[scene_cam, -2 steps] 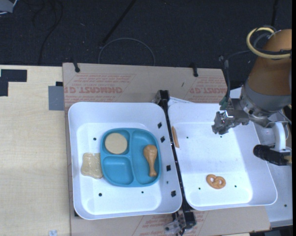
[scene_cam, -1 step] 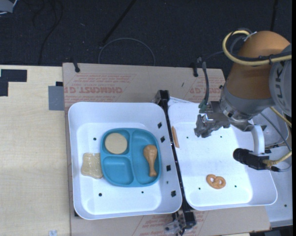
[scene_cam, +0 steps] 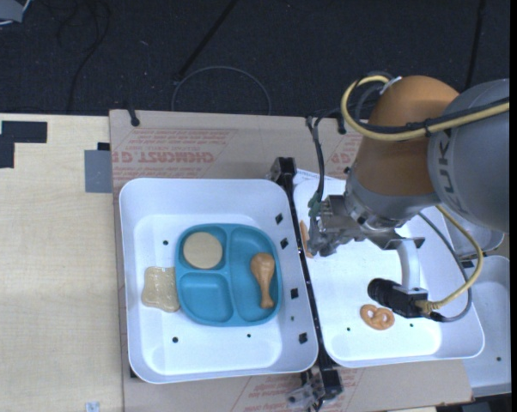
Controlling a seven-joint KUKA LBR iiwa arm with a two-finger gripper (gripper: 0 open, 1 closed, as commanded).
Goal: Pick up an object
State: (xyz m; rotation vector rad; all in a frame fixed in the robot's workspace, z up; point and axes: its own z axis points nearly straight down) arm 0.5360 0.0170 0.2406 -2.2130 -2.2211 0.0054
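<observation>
Left bin (scene_cam: 147,350): a pale flat toast-like piece (scene_cam: 161,288) lies beside a blue tray (scene_cam: 226,309); the tray holds a round patty (scene_cam: 202,250) and a drumstick (scene_cam: 264,278).
Right bin (scene_cam: 413,350): a small pretzel (scene_cam: 377,318) lies near the front.
End effector (scene_cam: 320,240): low at the right bin's left wall; whether anything is held, I cannot tell.
Handling: pretzel probably light, stiff plastic; pinch across its outer loops.

Light wood bench (scene_cam: 44,256) carries a brown cardboard sheet (scene_cam: 198,148) with red print. Two shallow white bins sit on it side by side, touching: left bin (scene_cam: 142,204), right bin (scene_cam: 413,342). Black cables (scene_cam: 215,80) trail behind.
</observation>
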